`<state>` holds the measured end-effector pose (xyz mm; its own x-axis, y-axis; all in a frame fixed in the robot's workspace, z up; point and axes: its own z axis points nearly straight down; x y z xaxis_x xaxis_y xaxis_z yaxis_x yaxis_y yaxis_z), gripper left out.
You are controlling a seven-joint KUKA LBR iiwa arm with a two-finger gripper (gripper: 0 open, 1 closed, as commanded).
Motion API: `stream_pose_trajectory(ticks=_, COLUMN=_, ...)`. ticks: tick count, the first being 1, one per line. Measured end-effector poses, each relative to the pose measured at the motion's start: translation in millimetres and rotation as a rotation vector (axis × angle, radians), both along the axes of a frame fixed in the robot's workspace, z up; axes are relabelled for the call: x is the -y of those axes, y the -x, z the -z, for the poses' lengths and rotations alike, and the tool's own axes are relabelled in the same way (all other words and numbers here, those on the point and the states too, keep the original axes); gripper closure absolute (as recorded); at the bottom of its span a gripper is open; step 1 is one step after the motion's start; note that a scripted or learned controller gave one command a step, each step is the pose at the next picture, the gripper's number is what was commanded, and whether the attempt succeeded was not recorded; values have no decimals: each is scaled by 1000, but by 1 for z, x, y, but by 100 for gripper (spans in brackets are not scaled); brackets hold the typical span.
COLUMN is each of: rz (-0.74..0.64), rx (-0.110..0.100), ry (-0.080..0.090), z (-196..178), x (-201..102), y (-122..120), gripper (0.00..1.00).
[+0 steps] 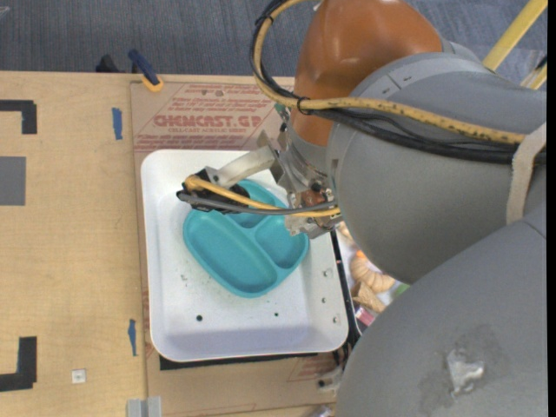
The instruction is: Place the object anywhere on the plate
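The pincer (pixel 306 217) hangs over the upper right rim of the teal plate (pixel 234 259), which lies in the left white bin (pixel 165 259) at frame centre. The wrist hides it, so I cannot tell whether it is spread or pinching anything. The object is possibly under the wrist; if so, the plate's open compartments lie just to the lower left. Pale items (pixel 369 281) peek from beneath the arm at right.

Bright, even, diffuse light. Broad soft sheen on the orange band (pixel 365 50) above the end effector (pixel 300 215); the arm (pixel 452 233) to its right is slightly soft.
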<state>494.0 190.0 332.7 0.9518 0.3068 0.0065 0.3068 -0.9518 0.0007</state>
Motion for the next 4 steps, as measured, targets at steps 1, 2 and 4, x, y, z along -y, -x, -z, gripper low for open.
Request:
stream_pose_trajectory(ticks=1, rz=109, rx=-15, ry=6, z=92, x=-34, y=-4, gripper=100)
stream_pose_trajectory(ticks=2, rz=-66, rx=-3, ry=1, z=-42, x=41, y=-22, gripper=100)
stream_pose_trajectory(ticks=4, rz=-361, rx=-10, ry=2, z=30, x=-12, y=11, gripper=100)
